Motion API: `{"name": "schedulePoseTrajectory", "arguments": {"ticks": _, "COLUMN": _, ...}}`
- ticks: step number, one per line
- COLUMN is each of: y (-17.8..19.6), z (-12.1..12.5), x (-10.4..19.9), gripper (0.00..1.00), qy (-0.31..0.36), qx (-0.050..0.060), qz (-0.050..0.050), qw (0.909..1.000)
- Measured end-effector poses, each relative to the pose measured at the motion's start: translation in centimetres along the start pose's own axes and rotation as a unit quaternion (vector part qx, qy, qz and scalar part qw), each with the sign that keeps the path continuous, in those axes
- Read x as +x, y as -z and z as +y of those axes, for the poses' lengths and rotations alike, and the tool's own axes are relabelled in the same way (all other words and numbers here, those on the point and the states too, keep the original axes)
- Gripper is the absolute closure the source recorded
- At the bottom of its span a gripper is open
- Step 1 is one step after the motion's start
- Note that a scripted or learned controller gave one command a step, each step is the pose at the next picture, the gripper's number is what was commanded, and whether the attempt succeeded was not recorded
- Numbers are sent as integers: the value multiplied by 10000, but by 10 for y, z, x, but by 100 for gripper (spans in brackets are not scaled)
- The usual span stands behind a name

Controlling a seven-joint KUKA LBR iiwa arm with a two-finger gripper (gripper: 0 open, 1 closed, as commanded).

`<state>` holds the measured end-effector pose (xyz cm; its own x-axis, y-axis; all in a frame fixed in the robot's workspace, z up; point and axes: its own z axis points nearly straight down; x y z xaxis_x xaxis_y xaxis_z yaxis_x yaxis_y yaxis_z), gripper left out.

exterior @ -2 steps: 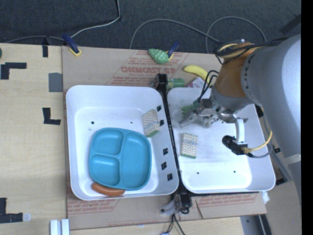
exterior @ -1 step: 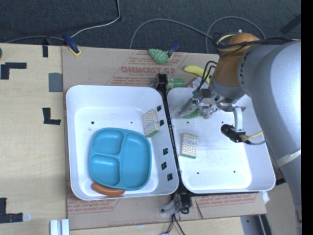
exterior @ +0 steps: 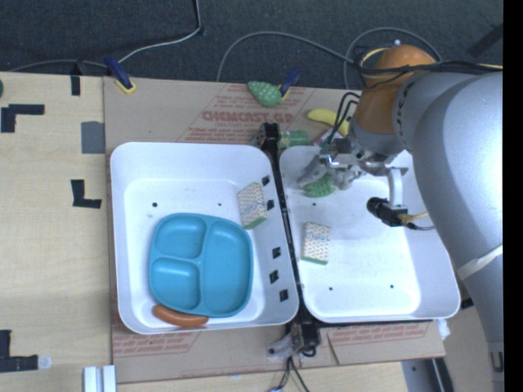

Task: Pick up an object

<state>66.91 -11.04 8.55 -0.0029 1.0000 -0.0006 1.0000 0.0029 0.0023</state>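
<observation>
My gripper (exterior: 327, 176) hangs low over the far left corner of the right bin (exterior: 409, 296), under the grey arm with its orange band. A small green object (exterior: 320, 189) lies right at the gripper's tip, partly covered by it; I cannot tell whether it is held. A patterned sponge with a green edge (exterior: 316, 242) lies flat in the middle of the right bin, apart from the gripper. In the left bin (exterior: 135, 186) sit a blue divided plate (exterior: 201, 264), an orange sausage-shaped toy (exterior: 179, 317) at the plate's near edge, and a second patterned sponge (exterior: 252, 204) against the right wall.
Behind the bins on the cardboard lie a green knobbly toy (exterior: 265, 93), a yellow banana-like toy (exterior: 325, 118) and a small green piece (exterior: 294, 138). A black divider (exterior: 278, 219) runs between the bins. A black cable end (exterior: 386, 211) dangles over the right bin.
</observation>
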Motion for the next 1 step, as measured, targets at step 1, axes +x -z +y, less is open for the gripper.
{"name": "schedulePoseTrajectory", "arguments": {"ticks": 1, "y": 9, "z": 0, "x": 0, "gripper": 100, "qy": 4, "qx": 10, "qz": -7, "qw": 10000}}
